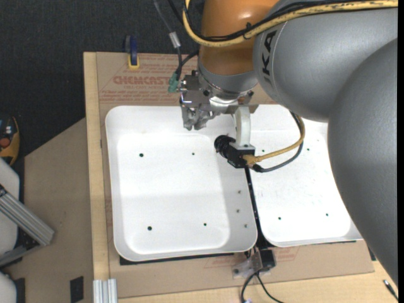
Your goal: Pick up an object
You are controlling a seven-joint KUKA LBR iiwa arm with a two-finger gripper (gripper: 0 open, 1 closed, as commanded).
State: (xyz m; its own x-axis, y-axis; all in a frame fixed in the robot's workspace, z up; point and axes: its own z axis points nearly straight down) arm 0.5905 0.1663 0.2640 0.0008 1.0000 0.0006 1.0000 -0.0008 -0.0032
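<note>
**Pincer low over the left bin's far edge**

Brown board covers the worktop [98, 169], and two shallow white bins sit on it side by side. No object to pick up can be made out; the left bin [126, 188] shows its white floor with a few dark dots. The pincer [194, 120] hangs at that bin's far rim, near the corner shared with the right bin [303, 219] — whether it is wide or narrow, I cannot tell. Above it rises the orange band [237, 24] and the grey arm [341, 62]. A yellow-and-black cable [278, 156] loops beside the wrist — across the right bin.
</note>
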